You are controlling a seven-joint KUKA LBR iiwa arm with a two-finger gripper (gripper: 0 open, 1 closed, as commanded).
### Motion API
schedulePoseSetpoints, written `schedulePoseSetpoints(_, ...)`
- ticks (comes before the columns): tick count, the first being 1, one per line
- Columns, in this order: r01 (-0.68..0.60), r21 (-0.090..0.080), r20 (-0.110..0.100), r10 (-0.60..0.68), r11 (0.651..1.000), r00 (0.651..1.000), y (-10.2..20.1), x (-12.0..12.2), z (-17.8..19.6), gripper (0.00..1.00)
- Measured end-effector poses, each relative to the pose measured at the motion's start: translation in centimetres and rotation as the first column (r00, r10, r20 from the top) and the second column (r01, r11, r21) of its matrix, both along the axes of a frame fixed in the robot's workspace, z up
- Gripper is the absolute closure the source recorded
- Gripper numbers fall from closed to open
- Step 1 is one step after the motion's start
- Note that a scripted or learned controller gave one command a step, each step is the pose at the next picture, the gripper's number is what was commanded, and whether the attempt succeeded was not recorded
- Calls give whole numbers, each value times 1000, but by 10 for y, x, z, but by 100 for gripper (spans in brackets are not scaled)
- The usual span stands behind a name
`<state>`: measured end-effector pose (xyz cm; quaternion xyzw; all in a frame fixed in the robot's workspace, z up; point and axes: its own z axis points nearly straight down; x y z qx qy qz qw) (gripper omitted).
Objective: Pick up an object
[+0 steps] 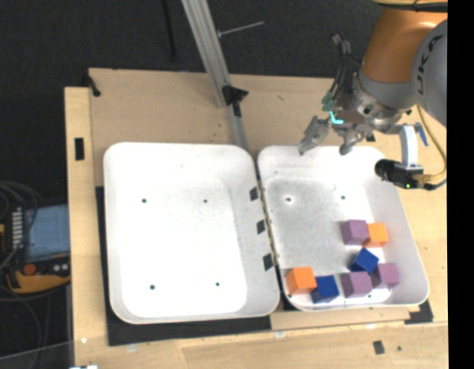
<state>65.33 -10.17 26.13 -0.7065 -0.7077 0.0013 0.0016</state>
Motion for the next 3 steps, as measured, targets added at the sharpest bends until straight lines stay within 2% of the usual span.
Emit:
schedulePoseSetpoints(1,-1,-1,4,1,1000,1000,0,1,3,0)
schedulePoseSetpoints(2,-1,-2,-1,1,1000,1000,2,5,-59,0)
schedulePoseSetpoints(3,3,-3,0,-3,1000,1000,-8,4,-105,0)
